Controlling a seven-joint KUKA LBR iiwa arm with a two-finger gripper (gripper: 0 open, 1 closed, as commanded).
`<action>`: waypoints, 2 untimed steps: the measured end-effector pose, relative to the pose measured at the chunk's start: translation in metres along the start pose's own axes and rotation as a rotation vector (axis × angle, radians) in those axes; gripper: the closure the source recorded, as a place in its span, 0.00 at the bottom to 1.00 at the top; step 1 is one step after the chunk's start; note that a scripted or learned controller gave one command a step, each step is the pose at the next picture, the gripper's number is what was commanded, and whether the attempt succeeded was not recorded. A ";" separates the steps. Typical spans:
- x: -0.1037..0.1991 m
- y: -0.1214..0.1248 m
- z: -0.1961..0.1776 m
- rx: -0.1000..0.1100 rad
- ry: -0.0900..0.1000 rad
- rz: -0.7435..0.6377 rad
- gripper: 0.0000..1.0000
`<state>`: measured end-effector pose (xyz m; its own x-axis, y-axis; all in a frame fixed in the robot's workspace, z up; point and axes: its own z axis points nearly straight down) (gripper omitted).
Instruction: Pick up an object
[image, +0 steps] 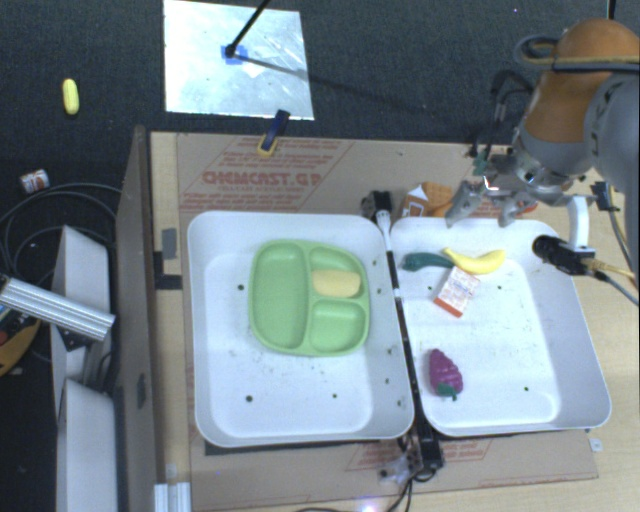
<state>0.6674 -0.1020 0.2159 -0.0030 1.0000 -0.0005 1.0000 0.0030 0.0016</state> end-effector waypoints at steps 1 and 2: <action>-0.011 -0.014 0.113 -0.013 -0.002 -0.002 0.00; -0.015 -0.014 0.123 -0.015 -0.006 0.001 0.00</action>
<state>0.6541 -0.1172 0.0933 -0.0021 1.0000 -0.0061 0.9999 0.0022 0.0166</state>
